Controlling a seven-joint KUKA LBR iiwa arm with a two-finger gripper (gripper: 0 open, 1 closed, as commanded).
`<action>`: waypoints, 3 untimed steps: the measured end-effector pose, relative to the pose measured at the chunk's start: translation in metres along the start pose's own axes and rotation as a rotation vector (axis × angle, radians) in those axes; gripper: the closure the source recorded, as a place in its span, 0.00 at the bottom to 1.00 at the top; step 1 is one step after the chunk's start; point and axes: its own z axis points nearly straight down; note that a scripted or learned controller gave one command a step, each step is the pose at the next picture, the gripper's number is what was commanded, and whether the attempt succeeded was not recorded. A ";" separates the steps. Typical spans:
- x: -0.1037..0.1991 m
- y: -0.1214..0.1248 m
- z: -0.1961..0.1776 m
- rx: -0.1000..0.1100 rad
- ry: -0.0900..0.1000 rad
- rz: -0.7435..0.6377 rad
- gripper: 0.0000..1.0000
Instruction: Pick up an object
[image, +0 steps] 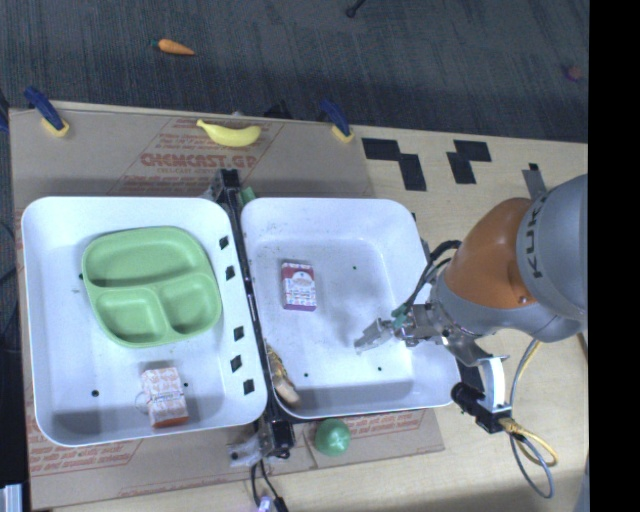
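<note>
Nearest the camera, at the bench's front edge, a green ball (332, 436) sits on the cardboard just below the right bin (330, 215). W/in the left bin (40, 300), front area, a small red-and-white packet (163, 395) lies flat. At the divider's front end, a small tan object (281, 380) rests against the right bin's wall; can't tell what it is.

Gripper (372, 336) hangs over the right bin's right-front part, fingers (366, 340) pointing left; nothing seen btwn them, & whether they're apart or together can't be told. Orange band (492, 262) & grey arm behind it on the right.

Farther back, a red-and-white card packet (298, 286) lies flat mid right bin, well apart from the gripper. Green divided tray (152, 285) fills the left bin's middle. Beyond the bins: a yellow banana (230, 131) on the cardboard, blue clamps (46, 111) at the bench corners, & an orange carrot-like item (176, 46) on the floor.
</note>
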 end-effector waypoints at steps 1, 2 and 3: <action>0.045 0.079 -0.015 -0.001 0.000 -0.003 0.00; 0.020 0.115 0.001 -0.002 0.001 0.000 0.00; 0.000 0.032 0.021 0.001 0.000 -0.001 0.00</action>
